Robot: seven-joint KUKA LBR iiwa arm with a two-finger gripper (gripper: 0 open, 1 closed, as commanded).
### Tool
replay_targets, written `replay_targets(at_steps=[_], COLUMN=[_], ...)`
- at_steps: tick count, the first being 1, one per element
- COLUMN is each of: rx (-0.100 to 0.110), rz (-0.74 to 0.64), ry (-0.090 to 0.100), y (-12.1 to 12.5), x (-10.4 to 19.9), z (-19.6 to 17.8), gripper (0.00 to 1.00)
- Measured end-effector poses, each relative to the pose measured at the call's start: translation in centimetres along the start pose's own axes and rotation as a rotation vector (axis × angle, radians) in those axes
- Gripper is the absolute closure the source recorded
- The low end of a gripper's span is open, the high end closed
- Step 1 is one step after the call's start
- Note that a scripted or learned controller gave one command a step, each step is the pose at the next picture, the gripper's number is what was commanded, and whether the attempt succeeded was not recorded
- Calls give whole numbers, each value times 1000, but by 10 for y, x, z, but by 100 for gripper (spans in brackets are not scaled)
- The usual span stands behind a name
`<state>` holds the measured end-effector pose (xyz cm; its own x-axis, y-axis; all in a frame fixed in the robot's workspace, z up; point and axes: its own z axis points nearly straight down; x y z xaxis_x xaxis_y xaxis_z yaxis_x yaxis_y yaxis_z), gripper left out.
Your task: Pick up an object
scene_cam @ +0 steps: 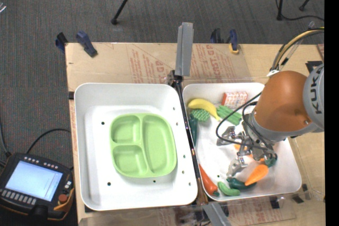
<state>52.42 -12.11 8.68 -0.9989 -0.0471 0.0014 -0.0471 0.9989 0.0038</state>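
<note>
Toy carrot (258, 173) — orange, tapered, with a green tip — is seen lying aslant near the right bin's (286, 159) front corner, just beside a green vegetable (233, 186). The gripper (239, 162) is poised next to it — jaws parted, nothing held.

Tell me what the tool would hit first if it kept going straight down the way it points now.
Most likely the orange carrot, lying just beside the tool near the right bin's front corner, or the bare bin floor next to it. From this slanted view, the height above them is unclear.
</note>
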Motion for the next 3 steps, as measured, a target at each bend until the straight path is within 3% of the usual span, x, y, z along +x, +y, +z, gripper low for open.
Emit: replay_targets(at_steps=[1, 2, 3], rx=[2, 3, 1], rz=[111, 219, 214], ry=[-6, -1, -3], y=[5, -46, -44], x=[-90, -16, -17], z=[-1, -1, -10], gripper=[0, 0, 100])
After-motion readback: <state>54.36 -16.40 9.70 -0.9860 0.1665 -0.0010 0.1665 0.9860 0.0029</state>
